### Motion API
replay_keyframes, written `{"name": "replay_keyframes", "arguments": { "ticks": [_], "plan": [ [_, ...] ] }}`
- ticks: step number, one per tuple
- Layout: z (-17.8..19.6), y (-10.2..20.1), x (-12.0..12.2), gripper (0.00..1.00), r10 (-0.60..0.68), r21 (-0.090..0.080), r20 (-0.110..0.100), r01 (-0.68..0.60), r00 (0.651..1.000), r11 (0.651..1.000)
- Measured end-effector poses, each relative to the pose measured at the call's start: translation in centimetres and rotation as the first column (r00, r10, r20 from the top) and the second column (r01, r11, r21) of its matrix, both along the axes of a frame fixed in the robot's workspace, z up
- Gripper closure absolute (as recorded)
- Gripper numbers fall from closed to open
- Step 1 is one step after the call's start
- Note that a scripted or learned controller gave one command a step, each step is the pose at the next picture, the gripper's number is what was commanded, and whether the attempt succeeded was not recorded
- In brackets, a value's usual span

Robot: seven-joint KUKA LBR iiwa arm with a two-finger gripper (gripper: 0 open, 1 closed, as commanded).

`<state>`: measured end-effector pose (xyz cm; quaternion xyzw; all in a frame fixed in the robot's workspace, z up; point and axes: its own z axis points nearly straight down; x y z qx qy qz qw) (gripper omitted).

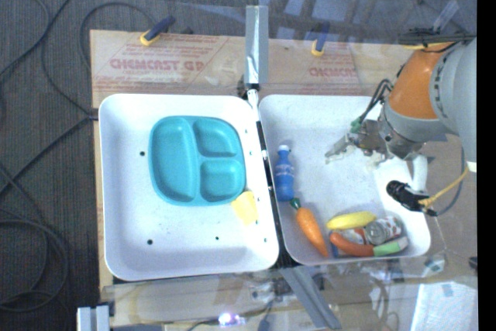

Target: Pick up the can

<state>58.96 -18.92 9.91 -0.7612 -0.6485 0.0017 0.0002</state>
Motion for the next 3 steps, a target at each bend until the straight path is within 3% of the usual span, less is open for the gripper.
{"name": "replay_keyframes", "arguments": {
  "ticks": [1,2,3],
  "plan": [
    [2.5,-1.7,0.0,0.00,0.056,0.000,0.001,-0.056,0.998,0.998],
    [-0.9,-0.6,-2.3,0.00,0.065,-0.005,0.013,-0.065,0.998,0.998],
    [-0.9,0.6,-2.1,0.00,-0.037,-0.005,0.017,0.037,0.999,0.999]
  ]
}}
